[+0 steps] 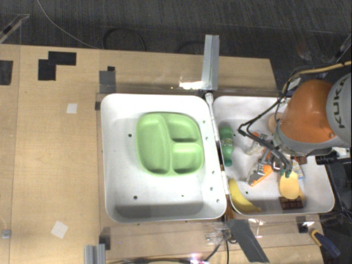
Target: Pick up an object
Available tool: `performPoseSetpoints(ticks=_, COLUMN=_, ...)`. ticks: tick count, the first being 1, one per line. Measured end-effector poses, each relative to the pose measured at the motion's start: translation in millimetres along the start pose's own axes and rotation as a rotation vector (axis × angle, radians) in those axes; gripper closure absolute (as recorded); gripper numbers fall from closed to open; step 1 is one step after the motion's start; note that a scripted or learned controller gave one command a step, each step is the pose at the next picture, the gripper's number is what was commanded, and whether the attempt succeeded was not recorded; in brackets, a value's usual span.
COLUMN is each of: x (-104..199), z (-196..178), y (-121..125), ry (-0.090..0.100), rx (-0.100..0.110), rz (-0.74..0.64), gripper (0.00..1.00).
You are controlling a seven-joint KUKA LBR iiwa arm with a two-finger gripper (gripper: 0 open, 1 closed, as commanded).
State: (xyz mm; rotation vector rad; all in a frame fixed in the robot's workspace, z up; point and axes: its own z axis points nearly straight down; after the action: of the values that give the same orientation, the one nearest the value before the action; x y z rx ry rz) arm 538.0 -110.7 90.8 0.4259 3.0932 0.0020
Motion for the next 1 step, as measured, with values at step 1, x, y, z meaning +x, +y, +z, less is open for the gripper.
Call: performPoseSetpoints(ticks=1, x=8.4, z=-0.4, y=-6.9, ry=-0.003, rx=0.0, rz=-0.03, gripper=0.0)
